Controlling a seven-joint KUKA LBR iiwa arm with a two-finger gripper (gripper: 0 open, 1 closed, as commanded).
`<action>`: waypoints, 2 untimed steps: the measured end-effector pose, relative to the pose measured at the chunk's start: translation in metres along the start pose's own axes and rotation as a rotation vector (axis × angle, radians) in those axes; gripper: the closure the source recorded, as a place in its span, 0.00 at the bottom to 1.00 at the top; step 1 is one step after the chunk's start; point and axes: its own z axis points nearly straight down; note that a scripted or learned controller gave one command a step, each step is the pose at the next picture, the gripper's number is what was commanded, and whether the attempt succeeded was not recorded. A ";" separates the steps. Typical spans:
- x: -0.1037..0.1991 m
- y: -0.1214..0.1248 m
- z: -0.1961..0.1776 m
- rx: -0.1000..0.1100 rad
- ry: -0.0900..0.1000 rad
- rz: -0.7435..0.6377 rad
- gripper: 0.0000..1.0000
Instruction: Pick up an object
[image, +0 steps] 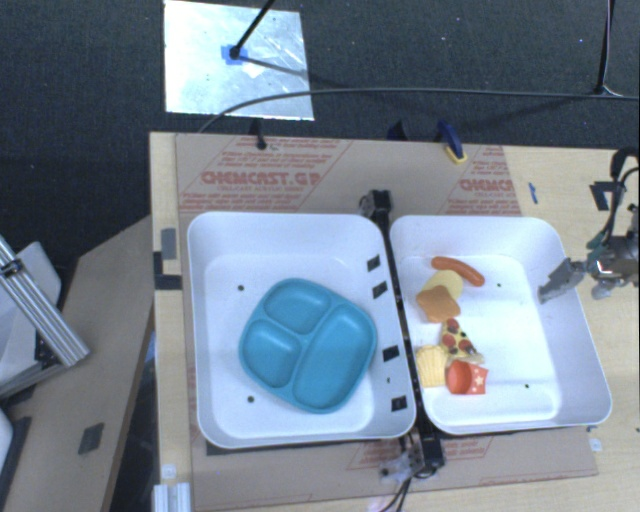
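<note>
Your pincer (560, 283) hangs at the right bin's (575, 330) outer rim with nothing in it, and you cannot tell how it is set. This looks like the approach step: the toy food lies well to its left, the orange-red plastic sausage (458, 270) nearest, the small red block (465, 378) further down. Next you'd need to swing left over one piece and descend.
</note>
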 end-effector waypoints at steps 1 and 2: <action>0.001 0.002 -0.006 -0.011 -0.003 -0.004 0.00; -0.001 0.000 0.056 -0.008 -0.001 -0.001 0.00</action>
